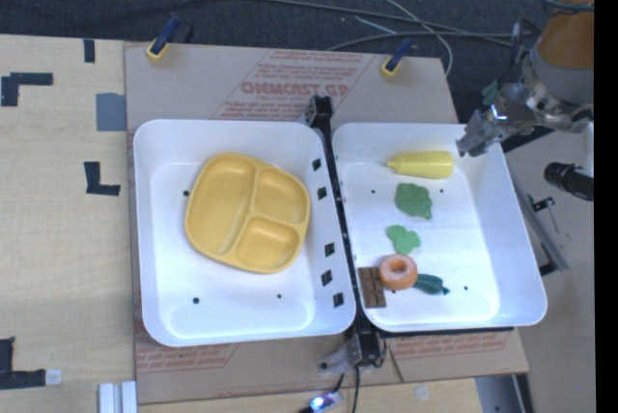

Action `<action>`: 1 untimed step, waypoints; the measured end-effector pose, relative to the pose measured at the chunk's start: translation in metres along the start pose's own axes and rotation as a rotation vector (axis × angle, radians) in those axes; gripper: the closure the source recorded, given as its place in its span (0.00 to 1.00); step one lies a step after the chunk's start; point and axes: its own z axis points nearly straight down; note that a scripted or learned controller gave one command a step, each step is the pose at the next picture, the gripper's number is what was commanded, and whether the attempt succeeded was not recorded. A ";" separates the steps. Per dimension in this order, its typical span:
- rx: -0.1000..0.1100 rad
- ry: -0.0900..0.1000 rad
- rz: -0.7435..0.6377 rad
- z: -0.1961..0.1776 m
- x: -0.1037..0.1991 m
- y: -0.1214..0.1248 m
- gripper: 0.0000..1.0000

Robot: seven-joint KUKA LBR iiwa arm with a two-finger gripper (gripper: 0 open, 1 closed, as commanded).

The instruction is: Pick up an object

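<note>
My claw (480, 135) sits at the far right edge of the shallow white right-hand bin (512, 237), just above its rim. I cannot tell how the claw is set; nothing is visible in it.

Nearest item: the yellow squeeze-bottle-shaped plastic toy (423, 165), lying on its side just to the claw's left, inside the same bin, apart from the claw.

Next, below and left of the claw: the dark green leafy plastic piece (413, 200), then the smaller light green leafy piece (403, 238) beneath it. The two lie near each other without touching.

Farther down: the orange ring-shaped toy (397, 272), with a small teal piece (431, 285) touching its right side and a small brown rectangular block (372, 287) just beside its left.

Farthest from the claw, well to its left: the shallow white left-hand bin (154, 237), holding a yellow plastic divided plate with three compartments (247, 212), lying flat.

Both bins rest on a brown cardboard sheet (290, 83) on the bench (58, 208).
</note>
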 end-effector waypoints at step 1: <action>0.006 0.002 -0.004 0.008 0.060 -0.014 1.00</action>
